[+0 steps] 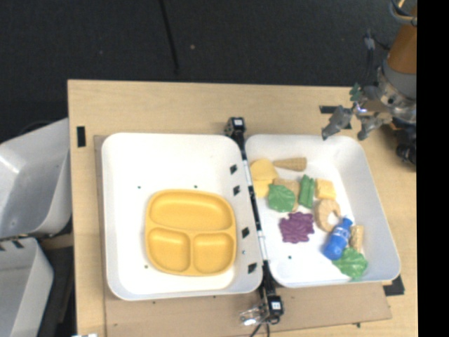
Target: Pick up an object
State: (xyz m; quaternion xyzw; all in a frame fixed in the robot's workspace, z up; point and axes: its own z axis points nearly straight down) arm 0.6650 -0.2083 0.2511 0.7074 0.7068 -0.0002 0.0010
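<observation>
Moulded plastic toy food (pixel 309 213), glossy, lumpy, leafy shapes, right bin (pixel 375 188)

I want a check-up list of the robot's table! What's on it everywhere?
Surface: wooden bench with two white bins side by side.
Job's things: right bin holds toy food: purple grapes, blue bottle, green leaf, cone, yellow pieces.
Clutter: yellow divided tray in the left bin.
Grippers: gripper above the right bin's far corner, fingers spread, holding nothing.
Cables: thin dark line on the floor behind the bench.
Surroundings: dark floor; white tubs left of the bench.
</observation>
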